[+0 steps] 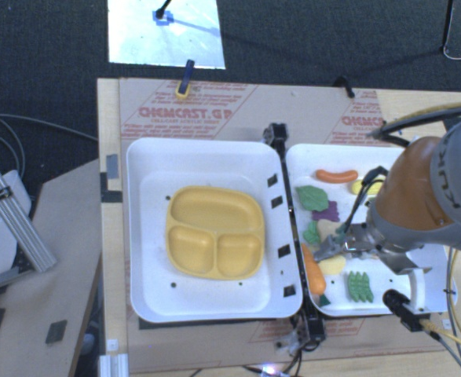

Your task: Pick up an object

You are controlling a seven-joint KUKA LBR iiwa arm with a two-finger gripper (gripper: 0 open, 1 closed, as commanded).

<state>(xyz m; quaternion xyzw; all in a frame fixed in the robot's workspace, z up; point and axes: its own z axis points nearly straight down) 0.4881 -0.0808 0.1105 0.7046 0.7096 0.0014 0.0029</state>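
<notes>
In the right bin (403, 154), lower right of frame, the gripper (324, 250) hovers over a toy carrot (314, 272); jaw spread unclear. Light, rigid, likely slippery plastic: best pinched mid-body.

Two bins side by side. Left bin (148, 210) holds a divided tray (214, 231) at centre. Right bin (305, 157) holds toy food: sausage (335, 176) at back, carrot (313, 270) along left wall, pea pods (360, 287) in front.
</notes>
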